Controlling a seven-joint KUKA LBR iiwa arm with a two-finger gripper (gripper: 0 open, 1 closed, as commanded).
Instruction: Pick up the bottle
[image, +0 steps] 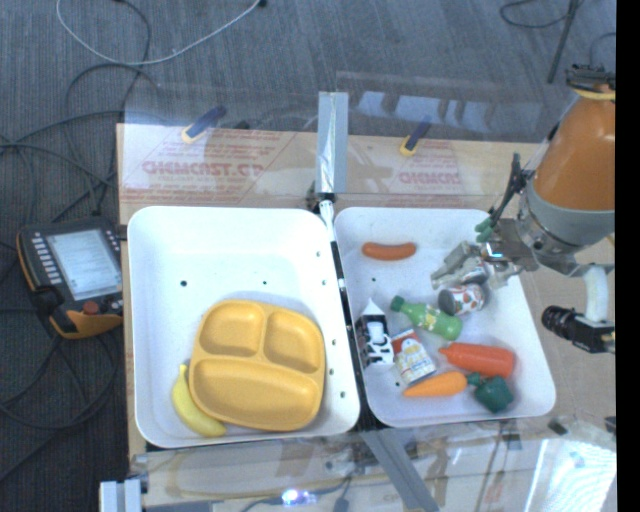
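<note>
Bottle (427, 317) lies ungrasped at centre of the right bin (530, 395); end effector (462, 268) hovers just above-right, spread wide, holding nothing.

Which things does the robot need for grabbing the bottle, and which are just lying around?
For the job: green bottle; gripper.

Just lying about: sausage, can, carrot, red pepper, yellow tray, banana.

Glossy green plastic bottle (428, 317), smooth white bins (160, 300), shiny yellow plastic tray (262, 365).
</note>
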